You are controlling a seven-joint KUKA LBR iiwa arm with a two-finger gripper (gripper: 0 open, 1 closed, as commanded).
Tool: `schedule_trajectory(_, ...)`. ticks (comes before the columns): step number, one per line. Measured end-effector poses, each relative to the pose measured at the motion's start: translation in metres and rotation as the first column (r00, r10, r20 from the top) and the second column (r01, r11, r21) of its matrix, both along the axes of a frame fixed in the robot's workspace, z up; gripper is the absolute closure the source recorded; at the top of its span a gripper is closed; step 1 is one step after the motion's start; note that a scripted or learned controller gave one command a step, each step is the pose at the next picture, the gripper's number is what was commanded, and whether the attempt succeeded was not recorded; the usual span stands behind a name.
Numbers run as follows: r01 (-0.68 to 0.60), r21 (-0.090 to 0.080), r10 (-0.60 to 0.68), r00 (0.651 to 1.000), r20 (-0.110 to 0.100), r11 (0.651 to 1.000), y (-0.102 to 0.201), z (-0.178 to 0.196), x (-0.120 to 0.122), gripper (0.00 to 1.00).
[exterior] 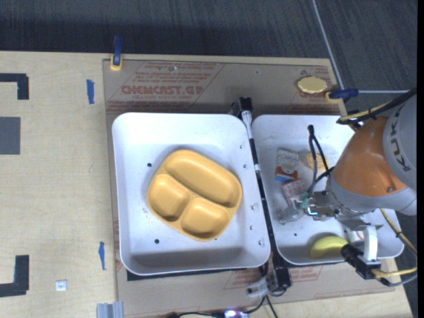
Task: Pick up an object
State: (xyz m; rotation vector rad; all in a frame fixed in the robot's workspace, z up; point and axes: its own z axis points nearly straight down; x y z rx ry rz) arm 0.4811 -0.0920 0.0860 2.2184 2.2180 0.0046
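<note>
The arm (374, 167) reaches low into the right bin (265, 177), at the right of the frame. I cannot tell the state of its jaws. A clear packet (291, 192) lies at center-right and a yellow object (329, 246) at lower right. To grasp well, center over one item before closing.

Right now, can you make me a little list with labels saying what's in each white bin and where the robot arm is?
left bin: one yellow three-compartment tray, lying tilted
right bin: a yellow banana-like object near the front edge; a small printed packet; a clear wrapper
arm: grey with an orange band, reaching in from the right over the right bin
gripper: low over the right bin, beside the clear wrapper
held: cannot tell
</note>
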Motion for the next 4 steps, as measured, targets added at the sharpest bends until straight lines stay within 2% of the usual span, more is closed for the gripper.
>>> schedule_trajectory(4,0.000,0.001,0.000,1.000,0.000,1.000,-0.0008,-0.0001,-0.0001,0.00)
